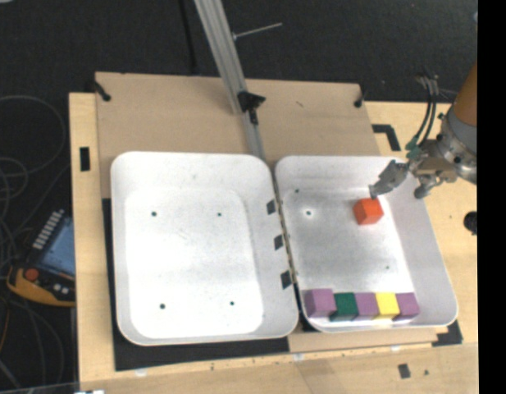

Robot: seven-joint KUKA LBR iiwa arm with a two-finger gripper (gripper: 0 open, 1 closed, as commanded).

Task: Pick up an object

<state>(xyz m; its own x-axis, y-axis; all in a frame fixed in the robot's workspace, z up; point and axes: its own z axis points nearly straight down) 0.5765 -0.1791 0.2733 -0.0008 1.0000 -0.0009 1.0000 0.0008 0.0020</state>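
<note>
An orange cube [368, 212] lies in the upper middle of the right bin [417, 245]. Along that bin's front wall stands a row of blocks: purple [319, 301], green [344, 304], purple [366, 303], yellow [388, 304] and purple [407, 304]. My gripper [406, 184] hangs over the bin's upper right corner, up and to the right of the orange cube. Its two fingers are spread open with nothing between them. One fingertip [387, 180] is close to the cube but apart from it.
The left bin [121, 220] sits beside the right one, joined by small clips along the shared edge. A slanted metal pole [228, 64] rises behind the bins. Cables and a handheld pendant [47, 257] lie off the bench at the left.
</note>
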